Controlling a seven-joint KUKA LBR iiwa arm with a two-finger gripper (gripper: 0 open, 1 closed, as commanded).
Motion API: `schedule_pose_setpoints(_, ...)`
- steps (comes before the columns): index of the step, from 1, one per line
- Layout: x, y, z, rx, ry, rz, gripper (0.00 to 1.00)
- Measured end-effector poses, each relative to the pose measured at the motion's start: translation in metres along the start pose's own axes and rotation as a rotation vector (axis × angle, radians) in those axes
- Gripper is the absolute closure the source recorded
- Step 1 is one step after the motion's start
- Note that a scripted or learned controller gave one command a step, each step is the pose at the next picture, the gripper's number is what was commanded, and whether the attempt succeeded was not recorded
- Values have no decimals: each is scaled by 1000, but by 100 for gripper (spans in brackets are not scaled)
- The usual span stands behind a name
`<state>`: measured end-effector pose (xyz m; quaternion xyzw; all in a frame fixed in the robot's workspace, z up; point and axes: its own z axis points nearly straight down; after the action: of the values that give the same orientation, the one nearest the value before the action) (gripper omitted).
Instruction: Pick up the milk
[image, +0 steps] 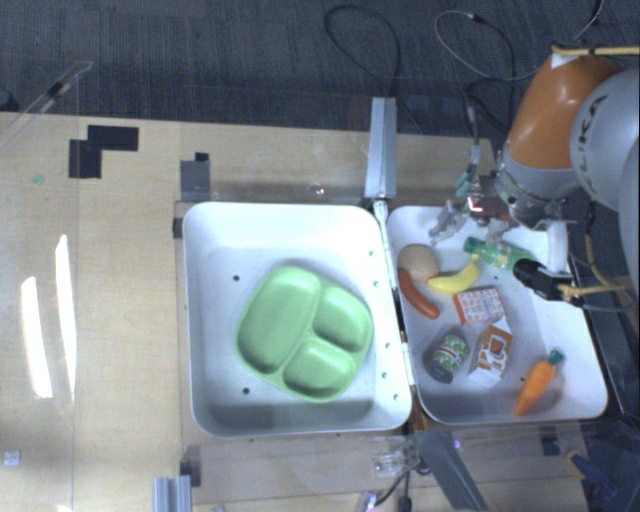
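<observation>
Hovering above the right bin (590, 400), gripper (452, 215) spread, empty; milk (491, 352) label print unreadable

**Arm cut off at the right, gripper hard to read**

The arm (575, 110) runs out of the frame at the top right corner, so just its orange band and part of the grey casing are seen. The gripper (462, 212) is small and cluttered with metal parts and wires; the stance of its tips cannot be told. The milk (490, 352) carton's print is too small to read, as is the label on the can (447, 356) beside it. The green bottle (492, 250) is partly hidden under the wrist. A clamp (400, 468) at the bottom edge is cut off.
</observation>
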<state>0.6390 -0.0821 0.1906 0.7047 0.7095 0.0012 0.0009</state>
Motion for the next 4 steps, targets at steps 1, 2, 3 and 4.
schedule_pose_setpoints(1, -52, -45, 98, -4, -1, 6, 0)
schedule_pose_setpoints(2, -86, -103, 101, -8, -4, -62, 0)
schedule_pose_setpoints(3, -72, -145, 101, -12, -4, -18, 0)
schedule_pose_setpoints(4, -42, -146, 100, -14, -6, -250, 0)
